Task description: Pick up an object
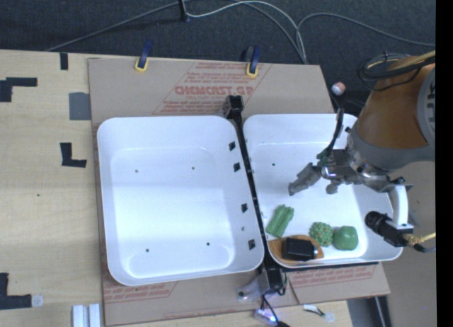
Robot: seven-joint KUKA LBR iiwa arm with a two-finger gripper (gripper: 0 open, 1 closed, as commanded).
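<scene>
Poised over the right bin (283, 131), the end effector (316, 179) is being seen with its fingers spread apart and nothing between them. All objects are lying toward the near edge of that bin, below the fingers in the view. One green ribbed piece (280, 220) is lying slanted, its long axis running up-right. One bumpy green item (320, 233), one smooth green item (345, 238) and one black block (299, 249) are being counted nearby

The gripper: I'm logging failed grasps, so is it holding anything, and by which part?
Nothing is held. The gripper hangs open above bare bin floor, apart from the green toys and black object.
</scene>
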